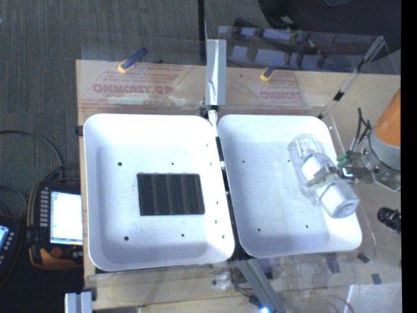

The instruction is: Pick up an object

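In the right bin [260, 240], near its far-right wall, lies 1 clear plastic cup [320, 175] on its side. The gripper [328, 173] sits against it; whether it pinches I cannot tell. Squeezing gently should avoid crushing.

- The arm [391, 132] comes in from the right edge, its orange band showing above a grey wrist.
- The gripper [339, 168] reaches leftward, low over the right-hand side (its fingers are too small and blurred to read).
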{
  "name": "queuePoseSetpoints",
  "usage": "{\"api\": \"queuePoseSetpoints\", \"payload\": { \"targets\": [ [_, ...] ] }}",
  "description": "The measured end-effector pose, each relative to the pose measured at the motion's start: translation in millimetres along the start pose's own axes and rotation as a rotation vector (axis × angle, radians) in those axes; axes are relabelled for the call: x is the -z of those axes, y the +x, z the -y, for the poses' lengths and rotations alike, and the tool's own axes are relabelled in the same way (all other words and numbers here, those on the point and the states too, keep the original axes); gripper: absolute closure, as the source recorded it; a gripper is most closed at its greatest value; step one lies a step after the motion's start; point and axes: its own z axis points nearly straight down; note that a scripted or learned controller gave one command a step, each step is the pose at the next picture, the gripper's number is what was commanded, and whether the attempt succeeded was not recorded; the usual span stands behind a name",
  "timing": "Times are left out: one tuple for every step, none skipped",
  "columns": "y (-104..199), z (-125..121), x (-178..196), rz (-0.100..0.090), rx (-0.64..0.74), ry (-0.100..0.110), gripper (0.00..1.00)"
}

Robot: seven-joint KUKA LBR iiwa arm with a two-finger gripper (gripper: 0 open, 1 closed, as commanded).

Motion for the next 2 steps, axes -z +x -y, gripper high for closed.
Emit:
{"api": "queuePoseSetpoints", "payload": {
  "targets": [
    [-18.8,-68.7,-48.6,0.01,0.12,-0.016,0.0],
    [-20.7,-76.5,-51.5,0.016,0.165,-0.03,0.0]
  ]
}}
